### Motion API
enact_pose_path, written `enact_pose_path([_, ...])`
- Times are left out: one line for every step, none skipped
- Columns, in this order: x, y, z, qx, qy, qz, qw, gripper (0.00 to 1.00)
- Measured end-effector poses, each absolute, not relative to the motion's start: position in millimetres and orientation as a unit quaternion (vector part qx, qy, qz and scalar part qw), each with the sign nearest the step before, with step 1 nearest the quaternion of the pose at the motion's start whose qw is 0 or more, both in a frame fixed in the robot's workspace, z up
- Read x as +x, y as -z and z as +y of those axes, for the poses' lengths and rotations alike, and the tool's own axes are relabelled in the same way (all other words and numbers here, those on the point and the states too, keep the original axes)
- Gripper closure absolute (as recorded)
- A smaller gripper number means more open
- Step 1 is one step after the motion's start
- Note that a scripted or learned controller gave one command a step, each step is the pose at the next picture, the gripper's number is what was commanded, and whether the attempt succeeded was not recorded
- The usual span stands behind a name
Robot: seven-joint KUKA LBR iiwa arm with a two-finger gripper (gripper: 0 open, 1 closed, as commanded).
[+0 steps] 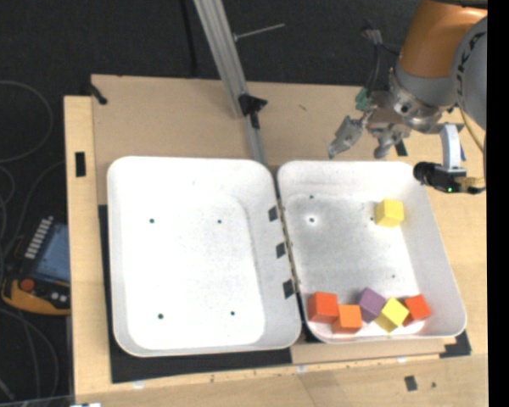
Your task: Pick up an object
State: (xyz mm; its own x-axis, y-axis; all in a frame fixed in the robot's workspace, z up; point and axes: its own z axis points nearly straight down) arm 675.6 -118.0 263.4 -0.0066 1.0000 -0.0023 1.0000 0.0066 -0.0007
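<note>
i see the arm (445, 32) entering from the upper right of the frame, grey with the orange band high near the top edge. the gripper (365, 141) hangs just above the far rim of the right bin (433, 227), over the bare bench rather than inside the bin. its two fingers (343, 136) are spread apart, nothing between them. the lone yellow block (389, 212) sits in the upper right part of the right bin, below and slightly right of the gripper, well apart from the other pieces. along the near wall of that bin, lower right of the frame, i count a cluster: a red block (323, 305) at the left, an orange block (349, 316) just beside it, a purple block (371, 303), a second yellow block (394, 313) tilted against it, and another red block (416, 306) at the right end. they look packed close, some touching, though i cannot tell exactly which. the left bin (119, 227) fills the centre left of the frame, showing a few small dark dots on its floor. a grey metal pole (225, 49) slants from the top centre down to where the two bins meet. a handheld pendant (42, 265) with cables lies on the dark floor at the far left.
</note>
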Motion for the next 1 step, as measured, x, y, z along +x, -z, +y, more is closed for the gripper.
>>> enact_pose_path([679.6,-241.2,-175.2,0.709,0.0015,0.705,0.001,0.00])
